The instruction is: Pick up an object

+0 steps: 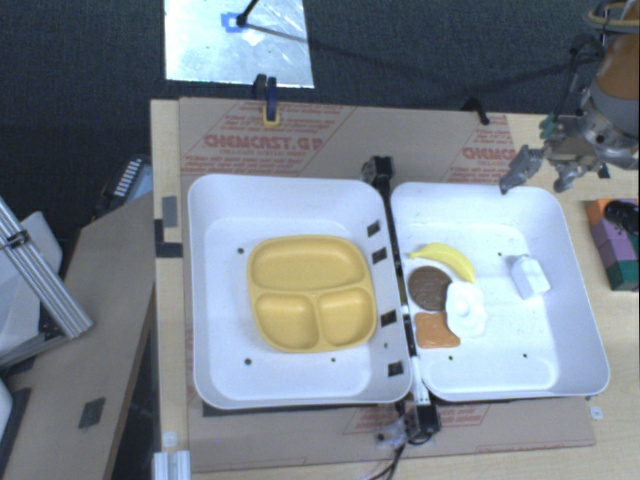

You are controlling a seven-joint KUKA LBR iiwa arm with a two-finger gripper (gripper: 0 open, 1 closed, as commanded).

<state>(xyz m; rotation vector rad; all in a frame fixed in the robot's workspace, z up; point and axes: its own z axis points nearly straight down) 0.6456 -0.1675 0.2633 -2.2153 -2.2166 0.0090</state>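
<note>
Pick not started: end effector [545,171] hangs in the upper right of frame above the right bin's [570,268] far rim, fingers spread with nothing between them, while banana [446,260], brown disc [429,288] and white block [527,274] lie untouched lower in that bin

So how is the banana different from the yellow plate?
The banana is small, thin and curved; the plate is big, wide, with three sections. The banana lies in the right bin among other toy food; the plate sits alone in the left bin. Both are yellow.
</note>
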